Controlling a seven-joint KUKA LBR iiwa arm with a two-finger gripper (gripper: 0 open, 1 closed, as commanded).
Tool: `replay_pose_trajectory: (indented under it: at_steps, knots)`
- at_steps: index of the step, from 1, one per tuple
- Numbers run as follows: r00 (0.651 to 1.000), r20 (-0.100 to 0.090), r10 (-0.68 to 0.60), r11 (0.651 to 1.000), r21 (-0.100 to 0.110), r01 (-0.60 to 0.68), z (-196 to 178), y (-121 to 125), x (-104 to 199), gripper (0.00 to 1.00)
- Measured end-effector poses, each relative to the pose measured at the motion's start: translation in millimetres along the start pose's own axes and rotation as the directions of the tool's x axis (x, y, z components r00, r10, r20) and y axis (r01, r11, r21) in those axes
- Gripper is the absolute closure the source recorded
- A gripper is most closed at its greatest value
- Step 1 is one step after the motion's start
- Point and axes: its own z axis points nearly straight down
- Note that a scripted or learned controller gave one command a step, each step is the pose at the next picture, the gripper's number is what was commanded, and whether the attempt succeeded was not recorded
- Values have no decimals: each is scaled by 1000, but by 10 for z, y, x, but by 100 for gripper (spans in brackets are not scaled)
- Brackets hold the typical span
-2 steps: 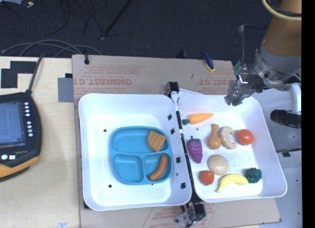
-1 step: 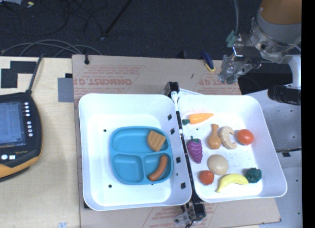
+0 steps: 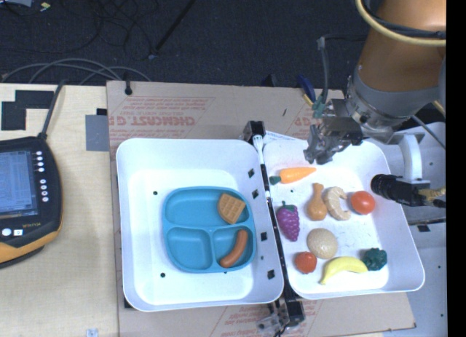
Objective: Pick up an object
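One fixed camera looks down at a slant on both white bins [image 3: 138, 175], arm [image 3: 400, 44] entering right.

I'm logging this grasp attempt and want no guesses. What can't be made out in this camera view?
- Gripper: dark and small over the right bin's far end; whether the jaws are open or shut is unreadable.
- Whether it touches the carrot: the slanted view gives no height.
- Arm: cut off by the top edge.
- Tablet: cut off at left, its screen text too small.

The gripper [image 3: 320, 155] hangs over the right bin [image 3: 397, 274], just above a carrot [image 3: 297, 175]. Below lie grapes [image 3: 288, 221], 2 tomatoes [image 3: 362, 201] and a banana [image 3: 342, 267]. The left bin [image 3: 138, 270] holds a blue tray [image 3: 191, 252].
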Motion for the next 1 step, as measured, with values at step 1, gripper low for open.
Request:
replay_pose_trajectory:
  at_steps: [1]
  knots:
    - [1000, -1, -1, 1000, 4, 1, 440, -697, 266, 100]
